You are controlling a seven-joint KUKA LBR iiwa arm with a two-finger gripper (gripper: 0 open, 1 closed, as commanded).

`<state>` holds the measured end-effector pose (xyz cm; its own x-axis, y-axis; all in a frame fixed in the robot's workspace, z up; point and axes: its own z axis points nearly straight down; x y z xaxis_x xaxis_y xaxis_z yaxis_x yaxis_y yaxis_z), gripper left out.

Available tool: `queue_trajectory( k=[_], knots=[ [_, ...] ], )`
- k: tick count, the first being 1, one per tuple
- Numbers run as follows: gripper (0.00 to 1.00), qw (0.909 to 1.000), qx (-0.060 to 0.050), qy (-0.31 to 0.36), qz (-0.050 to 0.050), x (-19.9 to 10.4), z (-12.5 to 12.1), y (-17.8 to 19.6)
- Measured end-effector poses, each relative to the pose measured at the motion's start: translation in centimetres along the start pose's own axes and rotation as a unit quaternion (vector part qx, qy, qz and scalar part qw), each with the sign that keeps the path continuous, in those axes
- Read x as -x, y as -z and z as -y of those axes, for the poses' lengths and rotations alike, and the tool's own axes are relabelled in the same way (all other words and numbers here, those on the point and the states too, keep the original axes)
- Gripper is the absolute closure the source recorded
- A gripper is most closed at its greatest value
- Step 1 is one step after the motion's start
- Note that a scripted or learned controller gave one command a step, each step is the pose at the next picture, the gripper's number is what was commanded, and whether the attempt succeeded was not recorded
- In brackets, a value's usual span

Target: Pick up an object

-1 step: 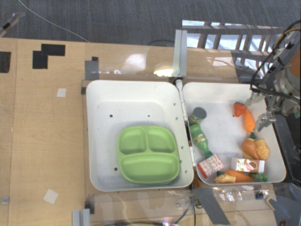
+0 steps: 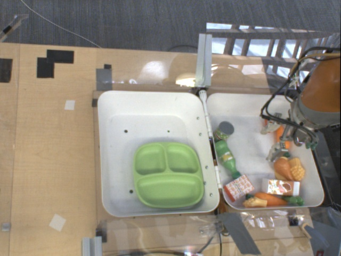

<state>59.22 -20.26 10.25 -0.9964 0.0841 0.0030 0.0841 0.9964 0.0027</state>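
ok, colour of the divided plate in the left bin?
Light green. The divided plate shows clearly in the camera view, lying in the left bin.

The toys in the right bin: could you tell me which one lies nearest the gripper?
The orange bumpy toy, just below the gripper. The green bottle, red box and carrot lie farther left or lower.

arm [image 2: 319, 87] running off the right frame edge and covering the right bin's [image 2: 240, 116] upper right corner. gripper [image 2: 282, 145] tips blurring into an orange item [image 2: 281, 132] beneath, partly hidden. label on the small carton [image 2: 281, 187] reading too small.
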Motion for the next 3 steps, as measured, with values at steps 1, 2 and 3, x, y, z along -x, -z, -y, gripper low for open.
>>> queue_trajectory(
  k=[1,2,3],
  knots=[
    [0.00,0.9999,-0.002,0.006,0.008,0.1,0.2,-1.4],
    [1.00,0.9998,-0.003,0.010,0.015,0.6,0.0,0.2],
    [1.00,0.9952,-0.003,0.098,0.011,-6.6,0.8,-1.1]
  ],
)
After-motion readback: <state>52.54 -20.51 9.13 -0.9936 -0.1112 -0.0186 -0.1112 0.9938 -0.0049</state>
